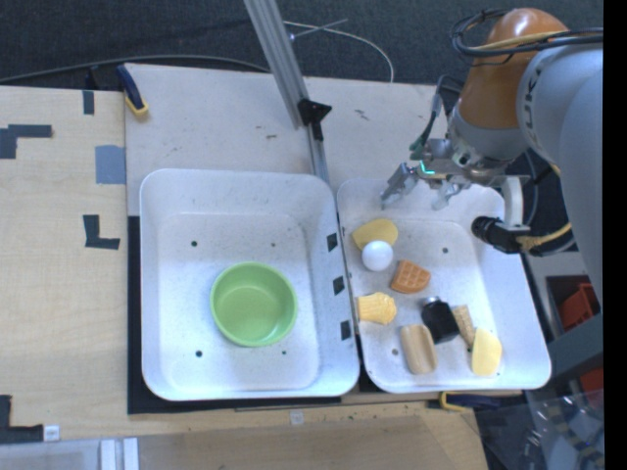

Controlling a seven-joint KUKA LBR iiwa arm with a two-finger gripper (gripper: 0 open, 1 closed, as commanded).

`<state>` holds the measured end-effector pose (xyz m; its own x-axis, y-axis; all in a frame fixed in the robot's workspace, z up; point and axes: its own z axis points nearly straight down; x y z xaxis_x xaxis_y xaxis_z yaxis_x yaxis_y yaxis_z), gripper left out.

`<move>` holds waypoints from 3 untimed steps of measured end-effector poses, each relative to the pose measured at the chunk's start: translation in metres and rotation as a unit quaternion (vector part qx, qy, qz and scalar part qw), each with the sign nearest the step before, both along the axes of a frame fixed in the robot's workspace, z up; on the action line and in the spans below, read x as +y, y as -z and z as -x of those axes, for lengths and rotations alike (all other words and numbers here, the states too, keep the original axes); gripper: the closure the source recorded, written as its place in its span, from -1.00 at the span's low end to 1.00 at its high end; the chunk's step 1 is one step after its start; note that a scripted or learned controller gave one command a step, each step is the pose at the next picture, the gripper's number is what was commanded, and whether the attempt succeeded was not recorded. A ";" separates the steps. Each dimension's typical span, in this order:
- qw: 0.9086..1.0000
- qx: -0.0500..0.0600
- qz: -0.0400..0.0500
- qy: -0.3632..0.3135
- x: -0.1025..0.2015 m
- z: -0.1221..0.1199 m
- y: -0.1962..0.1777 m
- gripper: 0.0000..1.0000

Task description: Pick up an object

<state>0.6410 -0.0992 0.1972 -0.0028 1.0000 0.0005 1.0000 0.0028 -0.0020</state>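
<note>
The right bin (519, 292) holds several small items: a yellow piece (375, 231), a white ball (377, 256), an orange waffle-like piece (410, 278), a yellow chunk (377, 308), a black object (438, 319), a tan roll (417, 348) and a yellow piece (486, 352) at the front right. My gripper (421, 187) hangs above the bin's far edge, behind the yellow piece and the ball. Its two fingers (396, 186) are spread apart with nothing between them.
The left bin (171, 204) holds a green bowl (254, 305). A slanted metal pole (279, 47) crosses the bench behind the bins. The grey arm with its orange band (514, 42) fills the upper right. A yellow-and-blue tool (132, 93) lies at the far left.
</note>
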 end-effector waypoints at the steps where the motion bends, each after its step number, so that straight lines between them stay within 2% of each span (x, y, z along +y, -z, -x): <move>1: 1.000 0.002 0.001 0.001 -0.007 0.005 0.048 -1.00; 2: 1.000 0.002 0.000 0.000 -0.006 0.000 0.094 -1.00; 3: 1.000 -0.001 0.000 0.001 -0.005 -0.001 0.108 -1.00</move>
<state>0.6416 -0.1040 0.0892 -0.0015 1.0000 -0.0004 1.0000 0.0015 0.0004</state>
